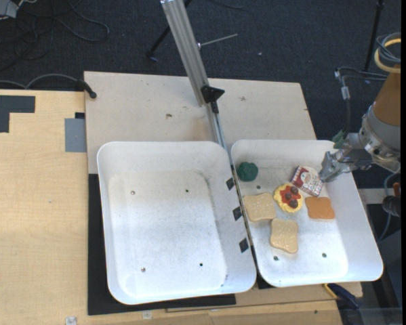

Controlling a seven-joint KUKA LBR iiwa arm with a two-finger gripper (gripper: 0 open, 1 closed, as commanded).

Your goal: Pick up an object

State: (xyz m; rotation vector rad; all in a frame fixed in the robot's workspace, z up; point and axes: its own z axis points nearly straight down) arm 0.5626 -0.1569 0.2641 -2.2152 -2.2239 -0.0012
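Five small items in the right bin (365, 263), beside the left bin (121, 283)

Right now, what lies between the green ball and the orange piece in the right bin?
In the camera view, the round red-topped piece lies between the green ball and the orange piece, touching neither.

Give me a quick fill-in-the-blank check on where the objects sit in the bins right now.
1. All the objects lie in the ____ bin as the camera sees it.
2. The ball nearest the divider between the bins is ____ in colour.
3. The gripper hangs beside the red-and-white packet, on that packet's ____ side in the view.
4. The orange piece lies ____ the packet in the view.

Missing words: right; green; right; below
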